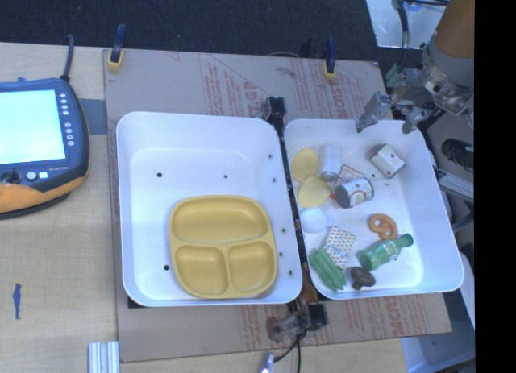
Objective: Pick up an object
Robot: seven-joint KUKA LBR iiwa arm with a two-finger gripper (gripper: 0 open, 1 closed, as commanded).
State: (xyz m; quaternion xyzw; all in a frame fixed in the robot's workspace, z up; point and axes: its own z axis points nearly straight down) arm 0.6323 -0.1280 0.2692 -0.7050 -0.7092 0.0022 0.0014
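Note:
My gripper (391,117) hangs over the far edge of the right bin (431,194), its two fingers spread open with nothing between them. Just below it in the bin lies a small white box (387,160). Further left are a white cylinder (330,159), a small can (355,192) and two yellow discs (314,192). Toward the near side sit a pretzel (382,225), a green bottle (385,252), a patterned packet (339,243), a green pod-like item (326,270), a brown lump (362,279) and a white ball (312,220).
The left bin (161,162) holds a yellow divided plate (224,246). A control tablet (36,142) lies on the bench at far left. Clamps (115,47) hold the cardboard sheet at its far edge.

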